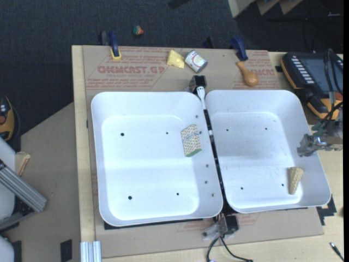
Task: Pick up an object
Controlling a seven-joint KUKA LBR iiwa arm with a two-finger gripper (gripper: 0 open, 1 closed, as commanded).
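A small patterned packet (191, 140) lies flat in the left bin (109, 146), near its right wall. A tan cone-shaped object (294, 179) rests in the right bin (256, 102), at its near right corner. My gripper (310, 145) is a small grey metal shape at the right bin's right rim, just above and to the right of the cone. It stands apart from the cone, and nothing shows in its grasp.
On the bench behind the bins lie a yellow wedge (175, 59), a small white box (195, 61) and an orange wooden piece (248, 75). Blue clamps (113, 42) hold the back edge. A black device (311, 70) with cables sits at the right.
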